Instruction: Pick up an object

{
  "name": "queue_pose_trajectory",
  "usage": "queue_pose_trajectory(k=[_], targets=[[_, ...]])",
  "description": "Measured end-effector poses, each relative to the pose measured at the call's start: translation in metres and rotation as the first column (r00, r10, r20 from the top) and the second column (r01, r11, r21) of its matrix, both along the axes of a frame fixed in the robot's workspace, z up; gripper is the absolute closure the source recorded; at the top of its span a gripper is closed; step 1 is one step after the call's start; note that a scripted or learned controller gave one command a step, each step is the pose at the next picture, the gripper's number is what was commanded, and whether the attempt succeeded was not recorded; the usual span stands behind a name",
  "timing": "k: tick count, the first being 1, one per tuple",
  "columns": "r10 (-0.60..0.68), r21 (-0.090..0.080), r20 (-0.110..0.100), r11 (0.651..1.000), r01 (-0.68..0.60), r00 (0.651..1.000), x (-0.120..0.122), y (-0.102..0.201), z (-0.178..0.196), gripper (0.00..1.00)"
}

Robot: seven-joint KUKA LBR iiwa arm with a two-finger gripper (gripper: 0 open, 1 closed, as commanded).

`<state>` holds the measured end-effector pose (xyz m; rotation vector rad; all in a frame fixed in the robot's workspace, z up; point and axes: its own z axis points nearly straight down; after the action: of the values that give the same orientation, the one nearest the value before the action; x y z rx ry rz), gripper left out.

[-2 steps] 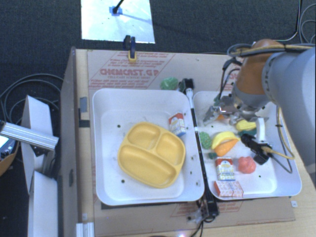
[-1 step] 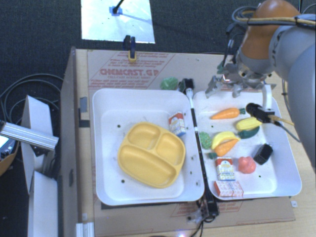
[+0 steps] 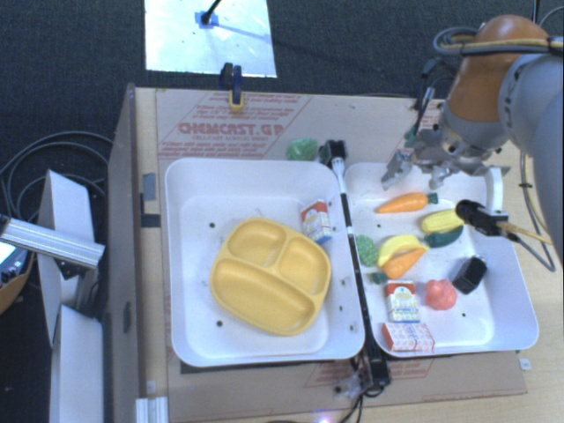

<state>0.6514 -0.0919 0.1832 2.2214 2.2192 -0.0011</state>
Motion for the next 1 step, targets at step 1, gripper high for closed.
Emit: queue_pose_trajectory(k=[1], targets=[[0.001,0.002,-0.003,1.0,-0.001,1.0,-0.0527,0.0099,0.001,0.0]])
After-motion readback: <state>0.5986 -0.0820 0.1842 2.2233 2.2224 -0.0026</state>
